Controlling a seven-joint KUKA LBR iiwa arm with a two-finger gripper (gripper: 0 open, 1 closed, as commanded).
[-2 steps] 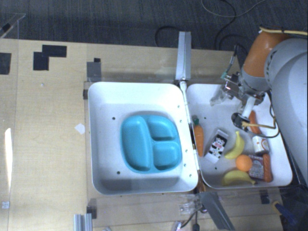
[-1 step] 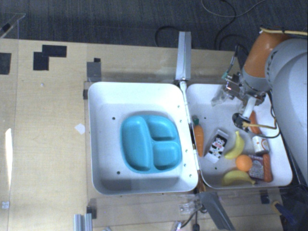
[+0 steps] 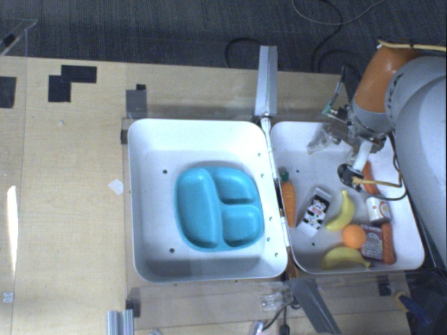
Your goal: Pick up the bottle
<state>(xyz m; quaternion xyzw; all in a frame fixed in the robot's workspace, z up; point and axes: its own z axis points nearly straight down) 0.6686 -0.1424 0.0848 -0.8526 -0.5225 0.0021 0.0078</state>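
Progress: barely begun, by my read. The gripper (image 3: 328,137) hung over the far end of the right bin (image 3: 299,160), low, w/ nothing plainly in it. Open or shut, couldn't tell: that spot was blurred, and a pale see-through smear there could've been tool or sth else.

The bottle was hard to pin down. Best guess: the small white container (image 3: 378,209) w/ a red mark, by the bin's right wall, close under the arm (image 3: 412,117) and just right of the upper banana (image 3: 341,211). If so, it lay in the bin, not lifted, apart from the gripper.

Rest of that bin:
- carrot (image 3: 288,202) along the left wall
- black-and-white packet (image 3: 316,212) beside it
- orange (image 3: 354,236)
- 2nd banana (image 3: 342,258) at the near edge
- brown wrapper (image 3: 382,244) next to the orange

Left bin (image 3: 150,187) held a blue divided plate (image 3: 218,206).

Left to do, approx everything: get over the bottle, come down, close on it, lift it clear. Crowding by banana and wrapper looked like the main snag.
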